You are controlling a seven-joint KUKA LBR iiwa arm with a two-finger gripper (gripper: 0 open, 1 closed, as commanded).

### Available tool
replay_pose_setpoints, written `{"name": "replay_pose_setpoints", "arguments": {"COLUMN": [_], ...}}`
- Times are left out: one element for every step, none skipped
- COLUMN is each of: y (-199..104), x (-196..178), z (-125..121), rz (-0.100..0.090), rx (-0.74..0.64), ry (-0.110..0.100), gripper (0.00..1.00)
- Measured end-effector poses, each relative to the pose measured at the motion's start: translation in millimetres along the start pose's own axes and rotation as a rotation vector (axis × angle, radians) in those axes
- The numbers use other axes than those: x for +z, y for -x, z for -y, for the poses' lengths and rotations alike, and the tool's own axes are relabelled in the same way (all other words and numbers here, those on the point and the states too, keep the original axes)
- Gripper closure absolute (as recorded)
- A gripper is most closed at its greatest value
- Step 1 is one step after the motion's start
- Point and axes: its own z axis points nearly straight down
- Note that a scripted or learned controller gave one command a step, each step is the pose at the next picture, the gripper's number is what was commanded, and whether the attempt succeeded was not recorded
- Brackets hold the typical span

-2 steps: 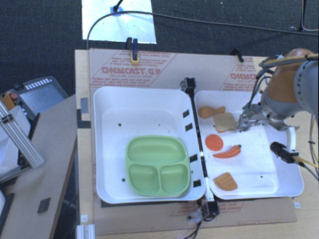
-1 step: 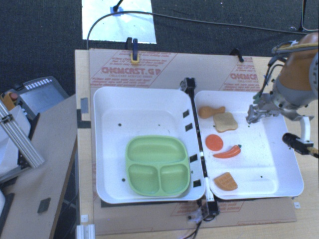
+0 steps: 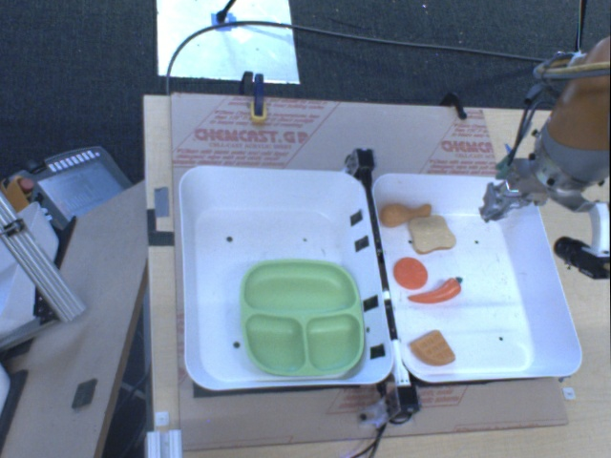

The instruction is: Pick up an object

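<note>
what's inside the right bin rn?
In the right bin: a drumstick-like piece, toast slice, red disc, red chili, and an orange wedge. The gripper hangs over its far edge, hiding a patch of floor beneath.

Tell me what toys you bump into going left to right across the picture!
Green tray → round red slice → toast → red chili pepper → gripper.
</note>
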Motion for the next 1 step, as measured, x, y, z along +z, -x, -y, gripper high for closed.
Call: {"name": "replay_pose_setpoints", "arguments": {"y": [0.2], "x": [-34.5], "z": [-1.7], "rz": [0.0], "rx": [0.0], "ry": [-0.001], "gripper": [1.0]}}
